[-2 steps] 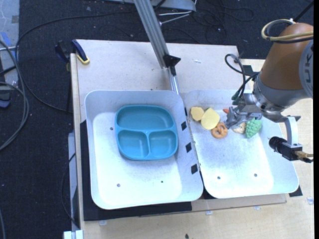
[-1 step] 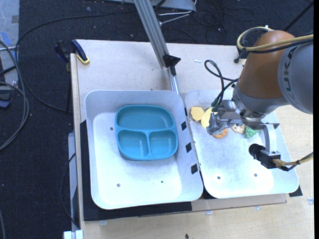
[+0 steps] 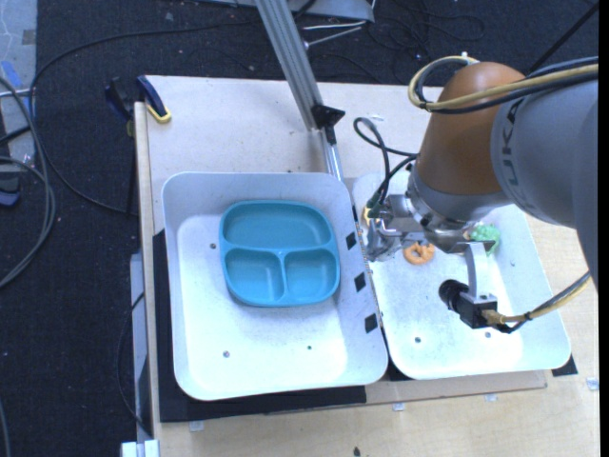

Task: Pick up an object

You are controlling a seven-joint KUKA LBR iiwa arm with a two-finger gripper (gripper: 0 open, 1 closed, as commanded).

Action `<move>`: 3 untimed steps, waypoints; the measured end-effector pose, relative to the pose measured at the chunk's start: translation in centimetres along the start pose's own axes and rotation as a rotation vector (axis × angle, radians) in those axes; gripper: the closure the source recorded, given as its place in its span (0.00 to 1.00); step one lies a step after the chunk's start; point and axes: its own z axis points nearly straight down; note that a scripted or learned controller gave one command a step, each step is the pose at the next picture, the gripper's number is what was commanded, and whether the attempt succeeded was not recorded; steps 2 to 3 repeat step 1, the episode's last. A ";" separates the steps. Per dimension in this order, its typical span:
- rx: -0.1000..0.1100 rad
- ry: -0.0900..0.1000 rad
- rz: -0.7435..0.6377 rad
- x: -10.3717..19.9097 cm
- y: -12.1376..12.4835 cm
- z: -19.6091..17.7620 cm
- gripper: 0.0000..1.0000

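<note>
Two shallow white bins sit side by side on the bench. The arm [image 3: 514, 141], grey with an orange band above the wrist, reaches in from the right and hangs over the right bin [image 3: 457, 341]. The gripper [image 3: 381, 236] sits low at the left edge of that bin, close to the wall shared with the left bin [image 3: 266, 360]. Its own hardware and cabling mask the tips; whether it is spread, closed or gripping anything cannot be told.

Just to the right of the gripper lies a small orange ring-shaped object [image 3: 418, 252], on the bin floor and partly under the wrist. Further right of that, at the wrist's edge, a small green object [image 3: 485, 233] shows; its form cannot be made out. Below and to the right of the gripper, a black cable fitting [image 3: 466, 303] hangs over the bin floor.

Left of the gripper, in the other bin, rests a blue divided plate [image 3: 280, 253] with three compartments, lying flat and well apart from the gripper.
</note>
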 end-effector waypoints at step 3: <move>0.001 0.001 0.000 5.4 -1.2 0.8 1.00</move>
